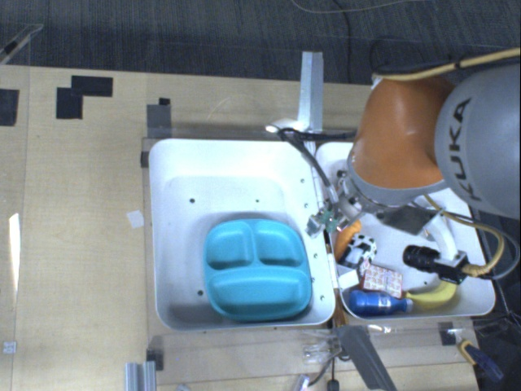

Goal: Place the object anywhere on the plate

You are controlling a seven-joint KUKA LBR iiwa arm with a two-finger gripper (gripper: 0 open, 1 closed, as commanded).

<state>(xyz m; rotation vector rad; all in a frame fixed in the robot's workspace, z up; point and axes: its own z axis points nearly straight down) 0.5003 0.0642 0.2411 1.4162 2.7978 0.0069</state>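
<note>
Pale wooden surface [73, 218], with black tape patches [81, 94] at its far left. Dark carpeted floor [163, 15] behind it, a thin cable [383, 2] looping on it.

Grey arm [407, 137] with an orange band comes in from the right and hangs over most of the right bin [480, 296].

Left bin [175, 218]: white and shallow. It holds one thing, the blue plate [256, 269], which has compartments, lies flat and upright, and sits toward the near right part of the bin close to the divider wall.

An upright metal post [312, 88] stands behind the gap between the two bins.

Right bin, near edge, biggest first: a yellow banana [435, 295] lies along the near wall. A blue bottle [376, 304] lies on its side just left of the banana, touching its tip. A red-and-white patterned packet [381, 279] sits just behind the bottle. An orange item [348, 236], maybe a carrot, is up against the divider. A small black-and-white item [358, 252] is right beside it, between it and the packet. All of these loose things are in the right bin, none on the plate.

Gripper [324, 217] sits low over the divider between the bins, just off the plate's far right corner and just left of the orange item. It is too small and cluttered to read whether it is spread or closed, and nothing is clearly in its grasp.
</note>
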